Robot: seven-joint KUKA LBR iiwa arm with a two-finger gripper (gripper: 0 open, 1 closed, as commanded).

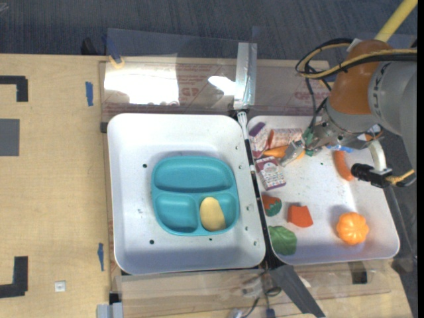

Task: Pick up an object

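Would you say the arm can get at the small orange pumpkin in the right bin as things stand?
Probably yes. The pumpkin sits alone on bare floor near the front of the right bin, with nothing on top of it, and the tool is already over that bin.

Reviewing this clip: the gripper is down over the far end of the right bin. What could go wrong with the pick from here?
The gripper sits amid crowded items: a carrot and paper packets overlap, so it may catch two things or slide off. That cluster hugs the right bin wall near the divider, risking a collision.
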